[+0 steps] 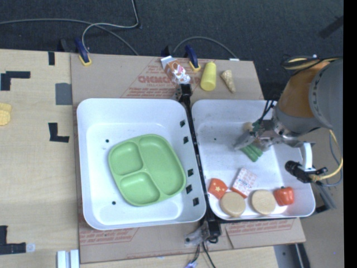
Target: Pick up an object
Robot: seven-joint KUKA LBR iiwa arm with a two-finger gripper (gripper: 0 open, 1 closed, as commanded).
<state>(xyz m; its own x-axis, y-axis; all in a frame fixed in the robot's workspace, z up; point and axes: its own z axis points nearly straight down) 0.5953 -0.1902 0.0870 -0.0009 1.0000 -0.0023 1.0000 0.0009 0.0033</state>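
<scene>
My gripper (249,140) hangs low over the middle of the right bin (223,116), with the arm coming in from the right. A small green object (252,152) lies directly under its tip, touching or nearly touching it. Nearer the front of the same bin lie a red-and-white packet (244,180), an orange-red piece (216,187), two round tan biscuits (233,204) (263,201) and a red pepper-like toy (284,195).
The left bin (95,127) holds a green divided plate (146,169). Behind the bins, on the cardboard, stand a yellow bottle (208,76), a tan cone (228,81) and a small carton (175,70). The back half of the right bin has bare floor.
</scene>
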